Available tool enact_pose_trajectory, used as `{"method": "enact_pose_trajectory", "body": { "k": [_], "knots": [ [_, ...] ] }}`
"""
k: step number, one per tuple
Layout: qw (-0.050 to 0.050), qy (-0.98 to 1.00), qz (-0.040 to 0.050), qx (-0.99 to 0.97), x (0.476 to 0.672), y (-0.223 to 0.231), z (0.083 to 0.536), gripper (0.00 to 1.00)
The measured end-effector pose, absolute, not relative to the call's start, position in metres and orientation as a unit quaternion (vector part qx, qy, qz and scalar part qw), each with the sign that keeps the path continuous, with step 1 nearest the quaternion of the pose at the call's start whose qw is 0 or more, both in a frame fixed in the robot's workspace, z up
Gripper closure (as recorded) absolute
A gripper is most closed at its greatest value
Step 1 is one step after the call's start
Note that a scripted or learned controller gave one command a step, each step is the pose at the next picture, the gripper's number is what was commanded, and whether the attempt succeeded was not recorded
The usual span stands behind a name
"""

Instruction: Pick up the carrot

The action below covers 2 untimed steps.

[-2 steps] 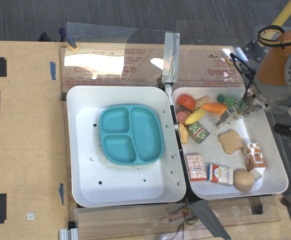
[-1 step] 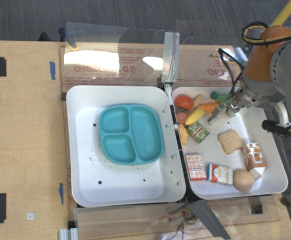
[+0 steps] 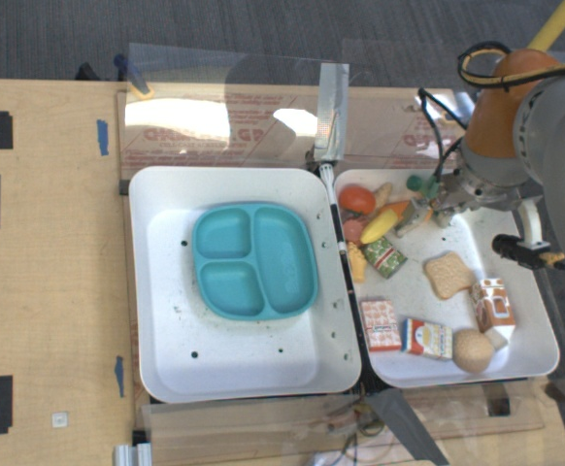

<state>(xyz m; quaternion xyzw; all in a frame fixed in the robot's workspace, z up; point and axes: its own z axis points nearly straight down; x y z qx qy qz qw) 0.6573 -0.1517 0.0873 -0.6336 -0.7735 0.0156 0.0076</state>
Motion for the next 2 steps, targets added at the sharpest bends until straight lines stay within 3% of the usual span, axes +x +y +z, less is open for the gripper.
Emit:
{"method": "enact_pose_trajectory", "body": {
  "k": [1, 2],
  "knots": [
    [0.004, -0.687, 0.0104, -0.727, 0.661, -0.138, 0.087, 0.0],
    [0.018, -0.572, 0.0115, -0.82, 0.662, -0.16, 0.087, 0.0]
  ]
}}
